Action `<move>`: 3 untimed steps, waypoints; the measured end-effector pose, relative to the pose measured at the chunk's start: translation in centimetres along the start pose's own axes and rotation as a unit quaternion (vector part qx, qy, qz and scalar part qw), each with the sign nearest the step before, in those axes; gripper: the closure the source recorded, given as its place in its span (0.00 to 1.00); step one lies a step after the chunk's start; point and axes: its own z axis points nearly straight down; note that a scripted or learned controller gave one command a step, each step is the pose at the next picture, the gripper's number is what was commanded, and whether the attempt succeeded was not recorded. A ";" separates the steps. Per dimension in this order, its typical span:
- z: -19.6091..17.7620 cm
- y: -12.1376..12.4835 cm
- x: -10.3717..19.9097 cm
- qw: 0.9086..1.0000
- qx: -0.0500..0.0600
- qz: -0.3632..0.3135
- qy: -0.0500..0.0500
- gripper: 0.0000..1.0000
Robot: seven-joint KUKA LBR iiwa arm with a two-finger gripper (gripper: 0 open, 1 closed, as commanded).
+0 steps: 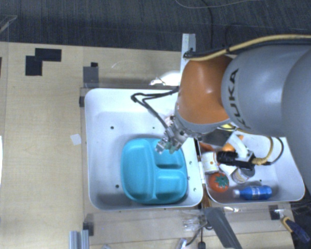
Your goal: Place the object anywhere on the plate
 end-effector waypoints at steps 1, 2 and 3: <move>6.6 -1.7 1.1 0.996 -0.009 0.093 -0.006 1.00; 7.4 -1.7 1.5 0.991 -0.017 0.133 -0.010 1.00; 7.5 -1.7 1.0 0.990 -0.021 0.136 -0.017 0.00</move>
